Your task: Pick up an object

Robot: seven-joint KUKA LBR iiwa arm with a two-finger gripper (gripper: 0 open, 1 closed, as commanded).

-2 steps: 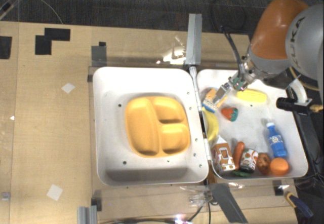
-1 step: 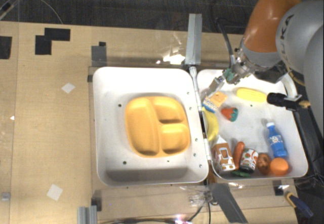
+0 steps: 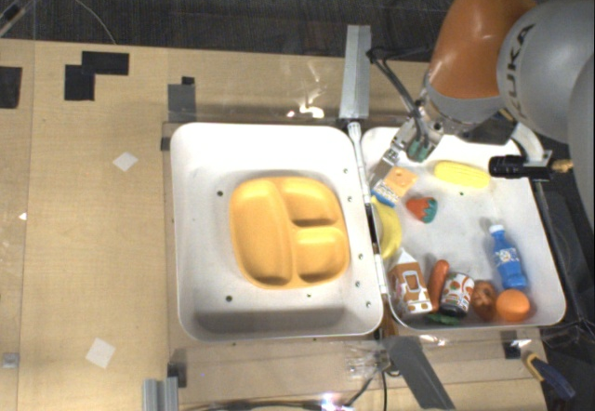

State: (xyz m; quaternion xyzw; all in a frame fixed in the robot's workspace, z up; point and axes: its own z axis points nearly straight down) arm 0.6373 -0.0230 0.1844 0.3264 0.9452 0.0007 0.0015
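Observation:
My gripper hangs over the back left corner of the right bin, below the orange wrist band. Just in front of it lies a small orange box. A yellow lemon-shaped piece rests to the gripper's right, and a red strawberry sits a little nearer the front. A banana lies along the bin's left wall. I see nothing held in the gripper.
A blue bottle, an orange, a carrot-like stick and small cans crowd the right bin's front. The left bin holds a yellow divided tray. A metal rail stands between the bins at the back.

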